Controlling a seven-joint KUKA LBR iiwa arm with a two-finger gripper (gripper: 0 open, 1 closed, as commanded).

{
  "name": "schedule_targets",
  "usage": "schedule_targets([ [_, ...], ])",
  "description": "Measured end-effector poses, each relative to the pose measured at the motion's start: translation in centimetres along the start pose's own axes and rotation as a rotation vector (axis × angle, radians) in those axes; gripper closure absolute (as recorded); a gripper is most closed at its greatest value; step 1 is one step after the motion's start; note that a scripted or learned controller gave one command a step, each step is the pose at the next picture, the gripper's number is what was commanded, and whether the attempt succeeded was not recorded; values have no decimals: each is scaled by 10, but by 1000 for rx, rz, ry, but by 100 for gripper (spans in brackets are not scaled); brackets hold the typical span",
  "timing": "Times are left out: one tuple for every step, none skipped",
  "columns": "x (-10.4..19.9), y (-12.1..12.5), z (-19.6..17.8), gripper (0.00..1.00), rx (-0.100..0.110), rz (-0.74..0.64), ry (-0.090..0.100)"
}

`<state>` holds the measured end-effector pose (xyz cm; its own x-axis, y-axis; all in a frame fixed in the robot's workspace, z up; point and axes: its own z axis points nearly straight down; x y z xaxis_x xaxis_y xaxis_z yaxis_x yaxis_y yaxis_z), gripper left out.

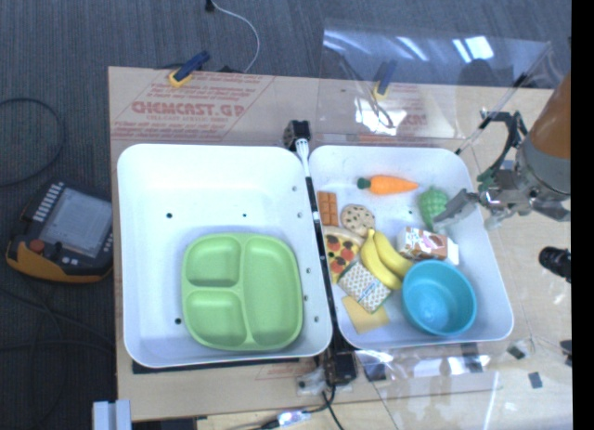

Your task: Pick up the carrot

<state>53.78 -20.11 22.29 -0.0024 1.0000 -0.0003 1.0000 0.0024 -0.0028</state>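
Carrot [389, 184] upper right bin, untouched; jaws [461, 205] state unclear, right of broccoli [432, 205]; risk: descent snags broccoli instead

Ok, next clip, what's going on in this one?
A grey arm with an orange band reaches in from the right; its end effector hangs over the right edge of the right bin, near a green toy vegetable. The carrot lies untouched at the back of that bin, apart from the bananas and blue bowl. The left bin holds a green divided plate.
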Motion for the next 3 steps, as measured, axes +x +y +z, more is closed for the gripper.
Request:
schedule_targets([
  [10, 63, 125, 0, -1, 218, 0],
  [22, 106, 133, 0, 55, 478, -9],
  [77, 129, 133, 0, 0, 433, -19],
])
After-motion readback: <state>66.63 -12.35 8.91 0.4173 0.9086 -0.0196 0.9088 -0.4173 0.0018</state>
